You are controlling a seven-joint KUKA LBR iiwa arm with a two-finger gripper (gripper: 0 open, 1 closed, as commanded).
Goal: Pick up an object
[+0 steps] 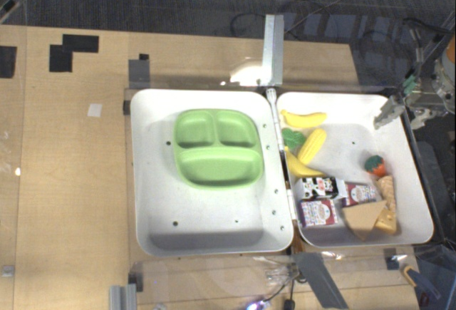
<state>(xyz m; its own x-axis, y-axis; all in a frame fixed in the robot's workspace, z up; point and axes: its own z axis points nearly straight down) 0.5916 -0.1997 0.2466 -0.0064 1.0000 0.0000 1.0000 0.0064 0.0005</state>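
Note:
The right bin (356,132) holds several toy foods. A yellow banana (305,117) lies at its far left, with a corn cob (312,146) and a green vegetable (291,137) just below it. Small printed cartons (318,200) sit at the near left. A tan wedge (362,219) and a red and green fruit (375,163) lie to the right. My gripper (385,116) hangs over the bin's far right corner, above bare bin floor and apart from every item. Nothing shows in it.
The left bin (153,180) holds a green divided plate (217,147). A metal post (273,52) rises at the back between the bins. The arm's wrist (431,95) and cables sit over the right rim.

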